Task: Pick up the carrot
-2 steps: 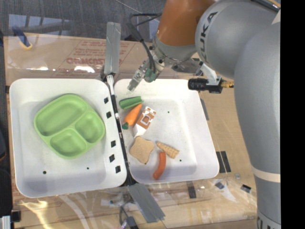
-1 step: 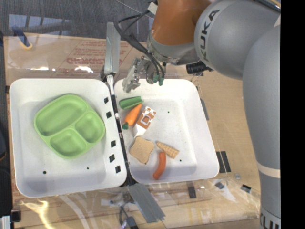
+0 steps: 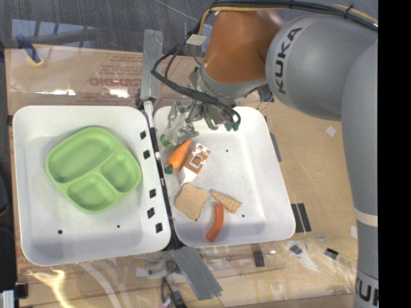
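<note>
Approach step: the gripper point(image 3: 182, 126) hangs just above the carrot point(image 3: 179, 154) — lying at the right bin's point(image 3: 257, 226) nine o'clock wall. Finger spread — cannot tell. Next: descend, then clamp.

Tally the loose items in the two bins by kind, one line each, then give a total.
Green divided plate: 1
Carrot: 1
Orange-and-white carton: 1
Bread slice: 1
Waffle cone: 1
Sausage: 1
Total: 6, the plate in the left bin, the other five in the right bin.
</note>
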Available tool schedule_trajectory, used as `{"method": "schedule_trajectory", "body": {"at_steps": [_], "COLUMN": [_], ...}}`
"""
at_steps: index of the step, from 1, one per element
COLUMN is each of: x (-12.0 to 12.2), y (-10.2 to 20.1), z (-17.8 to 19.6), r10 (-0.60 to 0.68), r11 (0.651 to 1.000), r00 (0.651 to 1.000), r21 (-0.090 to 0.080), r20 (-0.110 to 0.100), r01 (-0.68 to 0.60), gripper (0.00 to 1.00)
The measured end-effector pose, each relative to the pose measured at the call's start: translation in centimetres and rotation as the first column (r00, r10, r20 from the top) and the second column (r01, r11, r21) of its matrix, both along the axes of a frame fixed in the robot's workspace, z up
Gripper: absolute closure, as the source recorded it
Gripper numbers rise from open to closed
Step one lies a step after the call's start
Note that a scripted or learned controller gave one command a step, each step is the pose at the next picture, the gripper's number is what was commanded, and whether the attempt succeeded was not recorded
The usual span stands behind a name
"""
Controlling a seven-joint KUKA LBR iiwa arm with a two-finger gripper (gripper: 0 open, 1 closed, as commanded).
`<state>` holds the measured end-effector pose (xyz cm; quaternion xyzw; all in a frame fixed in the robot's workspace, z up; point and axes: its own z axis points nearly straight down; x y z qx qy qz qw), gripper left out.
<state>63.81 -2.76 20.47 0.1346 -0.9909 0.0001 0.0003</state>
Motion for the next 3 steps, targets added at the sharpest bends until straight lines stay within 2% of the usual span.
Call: {"method": "schedule_trajectory", "body": {"at_steps": [1, 2, 3], "x": [1.9, 0.8, -2.1], "y": [-1.0, -4.0, -0.9], "z": [1.8, 2.7, -1.4], "r10": [-0.369, -0.536, -0.526], "r11": [0.93, 0.844, 0.851], "r00": [0.93, 0.844, 0.851], "r21": [0.001, -0.001, -0.001], "r20": [0.006, 0.001, -0.001], "r01": [0.369, 0.536, 0.526], "gripper": [1.0, 1.0, 1.0]}}
